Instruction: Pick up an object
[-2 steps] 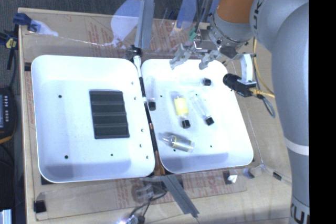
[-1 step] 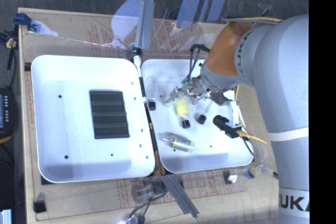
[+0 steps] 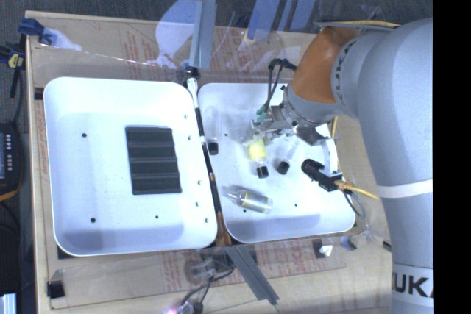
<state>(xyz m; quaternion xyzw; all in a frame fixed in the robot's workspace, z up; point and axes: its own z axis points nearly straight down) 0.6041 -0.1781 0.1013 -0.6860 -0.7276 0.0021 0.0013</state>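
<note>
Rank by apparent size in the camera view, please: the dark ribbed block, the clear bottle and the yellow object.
1. dark ribbed block in the left bin, clearly largest.
2. clear bottle, lying in the right bin.
3. yellow object, smallest, just below the gripper, which may hide part of it.

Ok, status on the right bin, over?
Gripper low over right bin, just above yellow object. Nothing visibly held. Small black pieces and clear bottle close by.
</note>
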